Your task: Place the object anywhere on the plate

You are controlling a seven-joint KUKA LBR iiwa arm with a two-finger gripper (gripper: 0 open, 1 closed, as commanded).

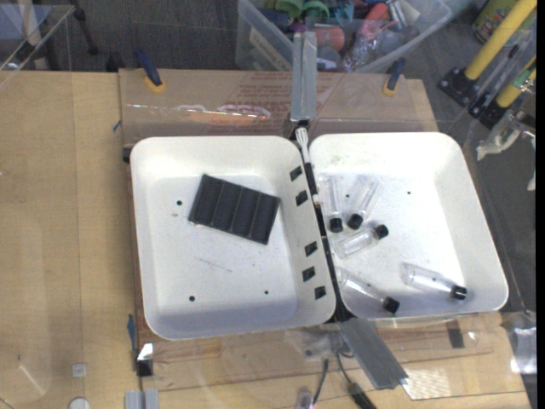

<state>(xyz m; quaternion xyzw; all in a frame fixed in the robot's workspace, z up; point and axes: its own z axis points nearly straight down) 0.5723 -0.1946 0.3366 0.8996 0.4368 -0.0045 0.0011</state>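
Plate (234,209), dark, ribbed and rectangular, flat on the floor of the left bin (162,313), slightly skewed, nearer the bin's far wall than its near one. Nothing resting on it.

Five clear vials with black caps scattered in the right bin (477,220), all on their sides, all well apart from the plate and across the divider from it. Two vials (342,198) side by side close to the divider, caps pointing toward the near edge, the second (365,196) just beside the first. Third vial (359,242) a little below them, cap up and to the right. Fourth vial (426,278) toward the near right corner, cap at its right end. Fifth vial (366,292) by the near wall, close to the divider.

Row of small black tabs (306,228) along the seam between the bins. Clear tub (341,11) of colourful items beyond the bench. Blue clamps (152,77) on the far board edge.
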